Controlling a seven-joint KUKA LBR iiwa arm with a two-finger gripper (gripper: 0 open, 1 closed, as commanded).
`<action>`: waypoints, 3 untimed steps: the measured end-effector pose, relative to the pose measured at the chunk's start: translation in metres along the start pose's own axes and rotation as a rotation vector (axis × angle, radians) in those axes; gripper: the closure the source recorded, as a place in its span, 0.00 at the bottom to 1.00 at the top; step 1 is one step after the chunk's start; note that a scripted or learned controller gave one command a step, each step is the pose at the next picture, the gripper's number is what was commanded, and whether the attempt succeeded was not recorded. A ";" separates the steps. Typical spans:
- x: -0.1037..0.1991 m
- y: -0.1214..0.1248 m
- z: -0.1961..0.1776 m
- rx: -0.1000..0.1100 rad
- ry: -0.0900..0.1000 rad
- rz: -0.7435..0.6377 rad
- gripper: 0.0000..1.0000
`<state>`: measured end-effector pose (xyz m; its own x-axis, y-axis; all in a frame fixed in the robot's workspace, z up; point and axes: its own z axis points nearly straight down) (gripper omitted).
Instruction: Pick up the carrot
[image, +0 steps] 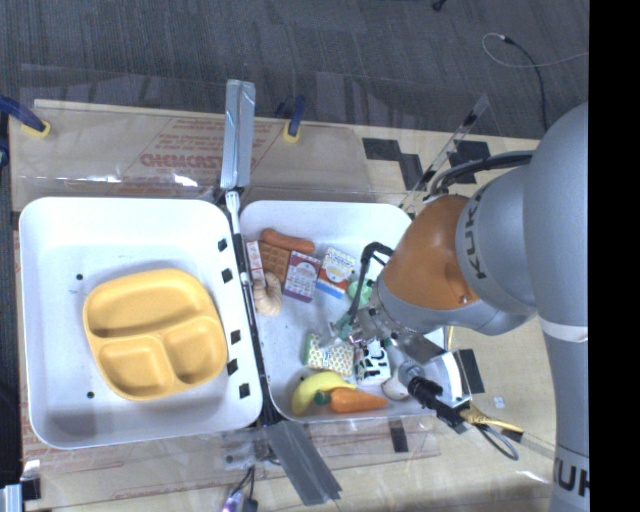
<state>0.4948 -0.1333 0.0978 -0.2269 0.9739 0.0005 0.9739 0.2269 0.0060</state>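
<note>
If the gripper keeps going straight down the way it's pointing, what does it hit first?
Probably the small patterned packet beneath the gripper, not the carrot, which lies nearer the bin's front edge. Depth is unclear.

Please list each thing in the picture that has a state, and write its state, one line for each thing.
carrot: lying flat at the near edge of the right bin, beside the banana, not gripped
banana: lying against the carrot
sausage: lying at the far side of the right bin
yellow tray: flat in the left bin, right way up
gripper: low over the right bin, apart from the carrot
</note>
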 end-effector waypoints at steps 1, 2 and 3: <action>0.072 -0.001 -0.093 0.011 0.001 0.177 1.00; 0.028 -0.009 0.001 0.000 0.003 -0.195 1.00; 0.123 0.028 -0.093 0.010 0.001 -0.135 1.00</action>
<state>0.4940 -0.0077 0.1906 -0.3558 0.9345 0.0018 0.9345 0.3558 -0.0034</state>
